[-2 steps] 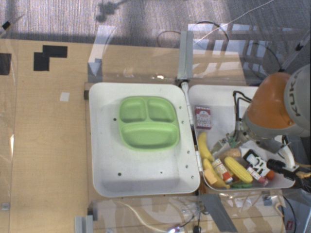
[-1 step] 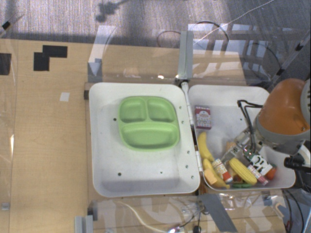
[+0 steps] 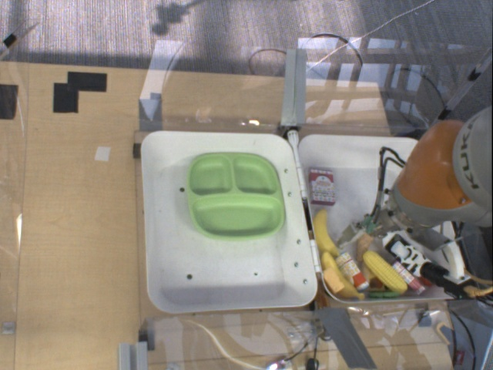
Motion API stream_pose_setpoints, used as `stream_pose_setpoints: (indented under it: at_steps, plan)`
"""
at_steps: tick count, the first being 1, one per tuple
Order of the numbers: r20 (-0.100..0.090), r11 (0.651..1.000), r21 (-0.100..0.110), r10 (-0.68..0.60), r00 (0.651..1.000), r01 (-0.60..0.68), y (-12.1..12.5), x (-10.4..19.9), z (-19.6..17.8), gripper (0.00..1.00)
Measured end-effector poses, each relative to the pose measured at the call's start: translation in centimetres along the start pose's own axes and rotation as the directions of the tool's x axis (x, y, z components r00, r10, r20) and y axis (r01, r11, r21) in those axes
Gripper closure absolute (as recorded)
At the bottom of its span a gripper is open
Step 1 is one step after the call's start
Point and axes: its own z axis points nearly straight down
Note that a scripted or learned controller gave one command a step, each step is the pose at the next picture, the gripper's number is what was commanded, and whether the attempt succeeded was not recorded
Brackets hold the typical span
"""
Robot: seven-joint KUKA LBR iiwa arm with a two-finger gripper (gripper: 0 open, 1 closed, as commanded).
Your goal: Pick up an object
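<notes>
Claw (image 3: 368, 228) hovers low in the right bin (image 3: 350, 156) just left of the corn cob (image 3: 383, 270), which we see lying diagonally below it; finger state unreadable.

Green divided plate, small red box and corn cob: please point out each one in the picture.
green divided plate (image 3: 234, 195), camera view, on the ridge between its compartments.
small red box (image 3: 322, 186), camera view, on the middle of its top face.
corn cob (image 3: 383, 270), camera view, on the middle of its yellow body.

Bright, even light, soft shadows, sharp
</notes>
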Motion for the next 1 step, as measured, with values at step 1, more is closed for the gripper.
stream_pose_setpoints:
  at_steps: [1]
  plan:
    - [-0.004,0.962,-0.002,-0.272,0.962,0.272,1.23,-1.34,0.06,0.0]
